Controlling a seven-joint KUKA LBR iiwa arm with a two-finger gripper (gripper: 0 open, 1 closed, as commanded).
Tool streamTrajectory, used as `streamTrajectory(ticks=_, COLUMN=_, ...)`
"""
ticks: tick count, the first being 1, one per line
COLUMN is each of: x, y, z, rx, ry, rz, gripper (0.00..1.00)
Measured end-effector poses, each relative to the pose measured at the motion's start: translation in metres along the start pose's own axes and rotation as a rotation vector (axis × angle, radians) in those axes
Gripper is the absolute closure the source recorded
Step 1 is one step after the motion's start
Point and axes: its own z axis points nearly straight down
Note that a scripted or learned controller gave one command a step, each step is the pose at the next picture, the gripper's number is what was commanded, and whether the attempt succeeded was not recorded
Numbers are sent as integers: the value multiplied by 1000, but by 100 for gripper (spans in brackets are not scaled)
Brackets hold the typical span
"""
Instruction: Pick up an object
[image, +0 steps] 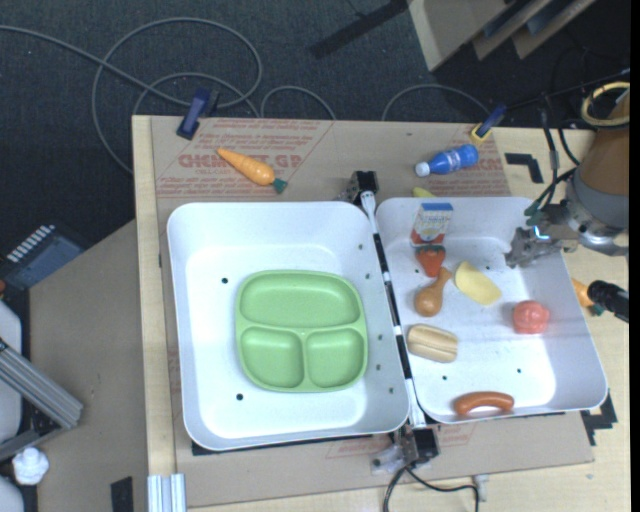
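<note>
A wooden bench (300, 135) seen from above at a slant holds two shallow white bins side by side. The left bin (200, 250) sits in the centre-left of the frame and holds a green plate (300, 330) with three compartments, lying flat in the middle of the bin.

The right bin (570, 360) sits in the centre-right and holds several toy foods. A small carton (432, 222) stands near its upper left corner. Just below the carton is a red piece (430, 262), and below that a tan drumstick (432, 294) lies tilted. To the right of the drumstick lies a yellow piece (477, 284), perhaps a lemon; the view is too small to be sure. A bun (432, 343) lies near the bin's left wall, lower down. A hot dog (483, 404) lies along the bottom edge. A pink ball (531, 317) rests in the right half of the bin, apart from the others.

The arm enters from the upper right of the frame. Its gripper (522, 250) hangs over the upper right part of the right bin, above and just left of the pink ball and right of the yellow piece. Nothing shows between its fingers; how wide they stand I cannot tell.

Outside the bins, a carrot (250, 167) lies on the bench in the upper left, and a blue bottle (448, 161) lies above the right bin.
</note>
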Motion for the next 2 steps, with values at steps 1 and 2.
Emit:
streamTrajectory(ticks=1, x=-13, y=-72, z=61, rx=2, ry=3, rz=0, gripper=0)
streamTrajectory(ticks=2, x=-12, y=-126, z=61, rx=2, ry=4, rz=0, gripper=0)
